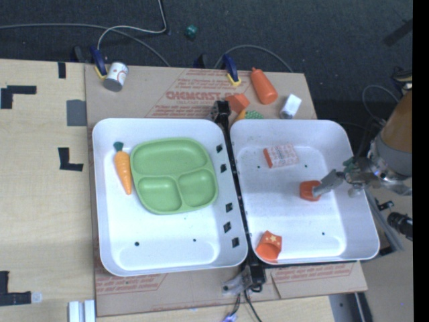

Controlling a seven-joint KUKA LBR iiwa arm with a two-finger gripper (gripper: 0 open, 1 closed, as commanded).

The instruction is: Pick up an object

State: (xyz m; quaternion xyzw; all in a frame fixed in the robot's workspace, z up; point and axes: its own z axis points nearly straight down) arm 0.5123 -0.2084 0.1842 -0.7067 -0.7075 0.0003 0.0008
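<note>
In the right bin lie three things. A small orange piece sits mid-bin, a red and white packet lies toward the back, and an orange block rests at the front rim. My gripper reaches in low from the right, and its tip is right against the small orange piece on that piece's right side. The arm's wrist hangs over the bin's right rim. Whether the piece is gripped is not visible.
The left bin holds a green divided plate and a toy carrot. Behind the bins lie an orange bottle, a white cube, a small can and cables.
</note>
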